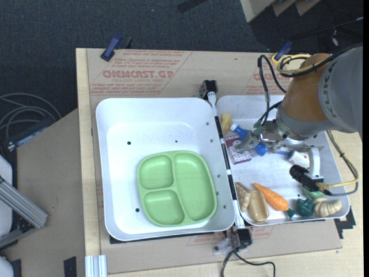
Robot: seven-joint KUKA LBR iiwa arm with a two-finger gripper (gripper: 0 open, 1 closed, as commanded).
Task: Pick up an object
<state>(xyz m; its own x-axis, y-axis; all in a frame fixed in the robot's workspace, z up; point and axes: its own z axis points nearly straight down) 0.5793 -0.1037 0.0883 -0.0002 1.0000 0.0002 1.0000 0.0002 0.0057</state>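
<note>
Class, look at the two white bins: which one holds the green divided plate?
The left bin, the one farther from the arm, holds the green plate; the right bin instead holds small things, among them an orange carrot.

I see a pale green plate [176,188], white left bin [115,126], white right bin [268,175], orange carrot [271,197], tan lump [256,205], blue piece [260,149].

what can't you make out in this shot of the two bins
- Camera view: the back right part of the right bin is hidden under the arm.
- Camera view: the blue pieces at the arm's edge are partly covered and too small to name.
- Camera view: the print on the card is too small to read.
- Camera view: the green thing right of the carrot is too small to identify.
</note>
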